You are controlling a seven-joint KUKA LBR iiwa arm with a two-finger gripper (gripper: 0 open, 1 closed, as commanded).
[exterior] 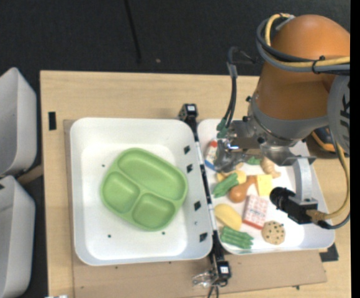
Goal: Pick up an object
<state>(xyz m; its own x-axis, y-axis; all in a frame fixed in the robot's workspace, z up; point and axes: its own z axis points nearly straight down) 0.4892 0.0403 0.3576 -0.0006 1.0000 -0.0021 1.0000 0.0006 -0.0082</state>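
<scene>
My gripper (228,158) hangs low over the left part of the right bin (304,244), under the big orange and grey wrist. Just below it lie a green bean pod (226,184) and an orange round toy (238,193). Nearby rest a yellow cheese wedge (264,184), a pink wafer block (255,211), a yellow lemon-like piece (228,215), a second green pod (237,238) and a chocolate-chip cookie (273,232). A small tan piece (266,165) sits by the wrist. The arm hides the bin's upper part.
The left bin (87,228) holds a green divided plate (144,189) near its middle. A raised divider with black clips (200,185) separates the two bins. White chairs (3,166) stand at the far left, off the bench.
</scene>
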